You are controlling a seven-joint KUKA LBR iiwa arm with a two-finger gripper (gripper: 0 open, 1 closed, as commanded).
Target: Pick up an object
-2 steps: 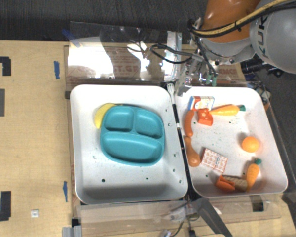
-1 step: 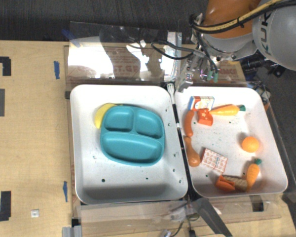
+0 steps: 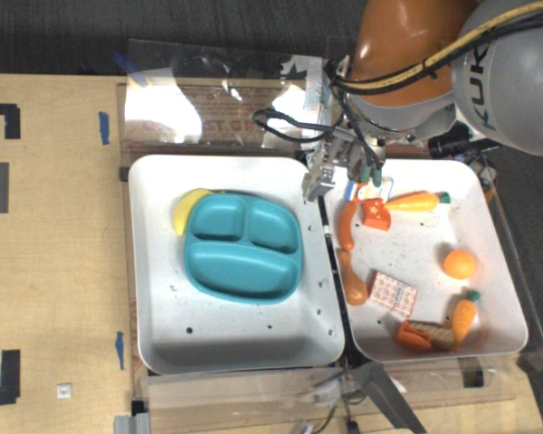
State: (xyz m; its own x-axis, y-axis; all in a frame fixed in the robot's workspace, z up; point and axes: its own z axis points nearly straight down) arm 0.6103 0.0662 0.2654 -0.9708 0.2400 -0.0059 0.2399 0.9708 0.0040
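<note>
Pincer [image 3: 330, 172] hangs above the bins' shared rim [image 3: 327, 233].

arm [image 3: 434, 52] in from right | wrist bent down | jaws: state unclear

Bench [image 3: 45, 269]: light wood-grain surface, marked with black angular patches near its left edge and short blue tape strips just left of the left bin. Left bin [image 3: 154, 333]: shallow, white, set directly on the bench; taken as landmark. Right bin [image 3: 502, 333]: shallow, white, set immediately right of the left bin, rims touching along the shared side. Clear plastic sheet [image 3: 217, 107]: laid flat behind the left bin, glare across it, brown surface seen beneath.
</note>
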